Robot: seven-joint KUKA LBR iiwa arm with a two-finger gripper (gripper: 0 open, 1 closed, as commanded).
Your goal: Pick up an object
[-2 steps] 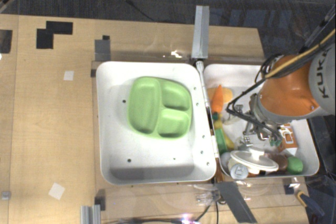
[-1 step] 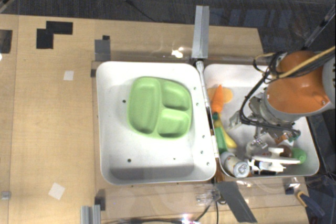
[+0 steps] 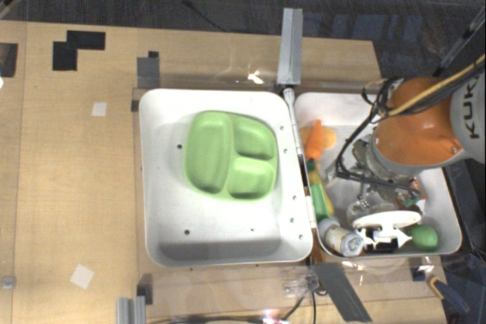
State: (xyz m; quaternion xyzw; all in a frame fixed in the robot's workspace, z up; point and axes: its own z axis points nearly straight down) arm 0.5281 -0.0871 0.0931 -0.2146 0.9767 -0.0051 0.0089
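Camera view: gripper hangs low in the right bin above a white object; its grasp cannot be told. Green tray fills the left bin.

Claw fingers — hidden beneath the orange band.
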